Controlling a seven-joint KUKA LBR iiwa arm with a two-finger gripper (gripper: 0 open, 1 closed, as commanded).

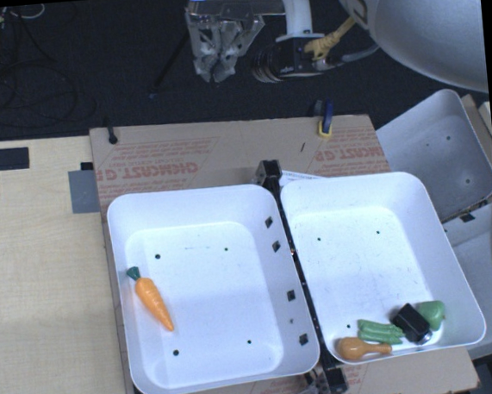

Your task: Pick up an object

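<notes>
An orange toy carrot with a green top lies near the left wall of the left bin. In the front right corner of the right bin several small things are clustered: a green pod, a black block, a light green piece and an orange gourd shape. My gripper hangs high at the top of the view, beyond the far edge of the bench and well away from both bins. I see nothing in it.
The bins sit side by side on a cardboard sheet, joined by a black divider. The grey arm fills the top right. A white lid or tray leans at the right. Cables lie on the dark floor behind.
</notes>
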